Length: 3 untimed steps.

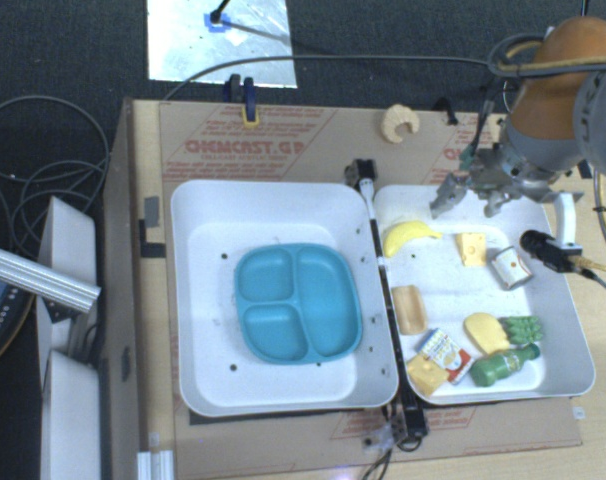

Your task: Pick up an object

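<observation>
Camera view: the gripper (471, 198) hangs over the right bin's (568, 298) far edge, fingers spread apart and holding nothing; a toy banana (409, 234) lies just beside it, a cheese wedge (471, 249) near; the left bin (208, 228) holds a blue divided plate (296, 302).

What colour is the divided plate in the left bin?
Light blue; the plate shows best in the camera view.

Dark carpet floor (63, 58) surrounds the cardboard-topped table (283, 138); black cables (33, 158) loop at left, a shiny sheet (198, 38) lies beyond.
</observation>
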Each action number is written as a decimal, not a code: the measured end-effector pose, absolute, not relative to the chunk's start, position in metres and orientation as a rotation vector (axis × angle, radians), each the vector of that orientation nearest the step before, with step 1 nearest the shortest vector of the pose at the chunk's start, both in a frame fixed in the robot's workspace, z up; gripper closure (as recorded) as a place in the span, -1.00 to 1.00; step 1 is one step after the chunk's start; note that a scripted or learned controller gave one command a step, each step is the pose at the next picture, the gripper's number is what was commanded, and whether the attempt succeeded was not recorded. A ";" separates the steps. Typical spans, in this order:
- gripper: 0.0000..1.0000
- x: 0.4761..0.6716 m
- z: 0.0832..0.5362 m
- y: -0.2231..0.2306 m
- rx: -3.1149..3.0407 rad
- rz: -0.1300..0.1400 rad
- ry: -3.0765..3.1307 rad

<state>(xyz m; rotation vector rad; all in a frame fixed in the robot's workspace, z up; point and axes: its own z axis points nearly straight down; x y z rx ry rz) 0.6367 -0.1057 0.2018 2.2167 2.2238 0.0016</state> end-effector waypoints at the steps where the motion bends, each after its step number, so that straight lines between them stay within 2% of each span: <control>1: -1.00 0.559 0.161 -0.156 2.221 -0.001 2.221; 2: -1.00 0.511 0.084 -0.180 2.220 0.000 2.221; 3: -1.00 0.487 0.084 -0.198 2.220 0.001 2.222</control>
